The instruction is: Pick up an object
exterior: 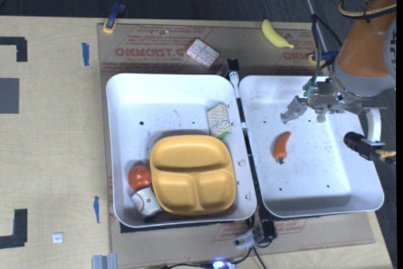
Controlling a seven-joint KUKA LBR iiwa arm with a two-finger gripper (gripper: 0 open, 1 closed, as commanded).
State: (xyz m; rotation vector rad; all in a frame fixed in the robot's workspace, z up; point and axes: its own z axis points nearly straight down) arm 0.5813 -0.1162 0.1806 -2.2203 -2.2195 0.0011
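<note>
- The gripper [301, 109] hovers in the right bin [352, 198], fingers apart, holding nothing, near the orange carrot [281, 146].
- The left bin [119, 135] holds a yellow divided tray [191, 173].
- The cardboard [151, 50] reads "CHEMCAST".

one fixed camera looks down aslant on both bins [119, 135].

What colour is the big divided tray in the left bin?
Yellow; the tray shows clearly in the camera view.

Orange carrot-shaped toy [281, 147], green tip; mustard-yellow divided plastic tray [191, 173]; yellow banana [276, 34]; shallow white bins [126, 135]; green-dotted cream packet [219, 119]
</note>
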